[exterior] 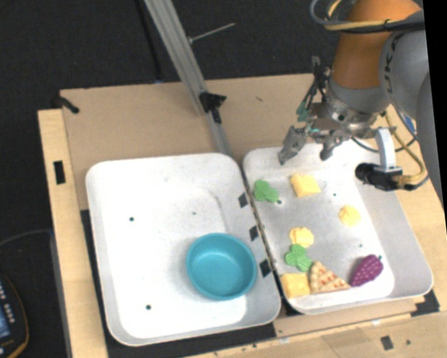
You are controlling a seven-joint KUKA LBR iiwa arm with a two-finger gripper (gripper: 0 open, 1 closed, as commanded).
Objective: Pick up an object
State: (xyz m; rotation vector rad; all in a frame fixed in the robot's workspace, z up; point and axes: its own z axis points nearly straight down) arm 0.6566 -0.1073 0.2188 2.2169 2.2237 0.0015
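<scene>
Seen from above at a slant, a wooden bench carries two shallow white bins side by side. The left bin holds a round teal bowl sitting near its lower right corner. The right bin holds a scatter of small toy foods: a green leafy piece near its upper left corner, a yellow block just beside that, a small yellow lump towards the right, a pale yellow piece in the middle touching a green piece just below it, and along the bottom edge a yellow cube, a pizza slice and a purple bunch of grapes. The grey arm with its orange band comes in from the right, and its gripper hangs over the top edge of the right bin, above the yellow block. Its two fingers are spread apart with nothing between them. A slanted metal pole rises behind the bins.
</scene>
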